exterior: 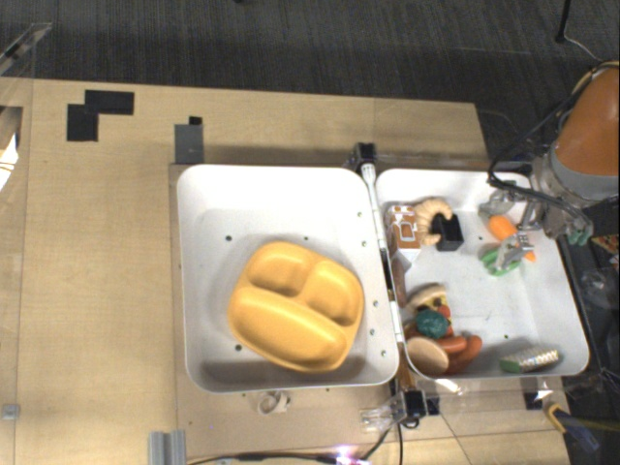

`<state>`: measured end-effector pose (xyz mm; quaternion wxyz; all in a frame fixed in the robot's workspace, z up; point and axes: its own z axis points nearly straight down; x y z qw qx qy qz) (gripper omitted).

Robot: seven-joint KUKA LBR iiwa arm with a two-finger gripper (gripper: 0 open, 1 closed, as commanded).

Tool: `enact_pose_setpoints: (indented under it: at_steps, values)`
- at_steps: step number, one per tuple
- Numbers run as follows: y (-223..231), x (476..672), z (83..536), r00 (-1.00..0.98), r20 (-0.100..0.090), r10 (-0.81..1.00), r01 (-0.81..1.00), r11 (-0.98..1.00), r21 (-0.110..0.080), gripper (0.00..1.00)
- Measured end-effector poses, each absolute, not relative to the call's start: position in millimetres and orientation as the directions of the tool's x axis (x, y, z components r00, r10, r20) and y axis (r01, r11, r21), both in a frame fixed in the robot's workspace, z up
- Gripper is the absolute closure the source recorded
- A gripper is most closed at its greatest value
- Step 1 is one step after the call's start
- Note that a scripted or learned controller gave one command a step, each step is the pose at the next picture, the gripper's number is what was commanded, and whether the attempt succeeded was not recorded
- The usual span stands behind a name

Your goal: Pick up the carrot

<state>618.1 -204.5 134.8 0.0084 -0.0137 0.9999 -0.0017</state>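
One small carrot lies in the right bin just beside the gripper, whose grip I cannot tell, so centre squarely over its orange body before closing.

Robot lab: wooden bench, twin white bins, grey carpet.

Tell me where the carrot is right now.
The carrot lies in the right bin's upper right part, just under the hand, with a green piece below it.

Wood bench w/ 2 white bins side by side: left bin, right bin.
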Motion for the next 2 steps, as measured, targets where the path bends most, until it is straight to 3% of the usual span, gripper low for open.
enact_pose_setpoints:
  at_steps: [1, 2]
  values:
    - [-205, 629.7, 89, -1.000, -0.016, 0.016, 0.016, 1.000, -0.002, 0.00]
    - [-189, 598.9, 89, -0.984, -0.012, -0.177, -0.177, 0.984, -0.003, 0.00]
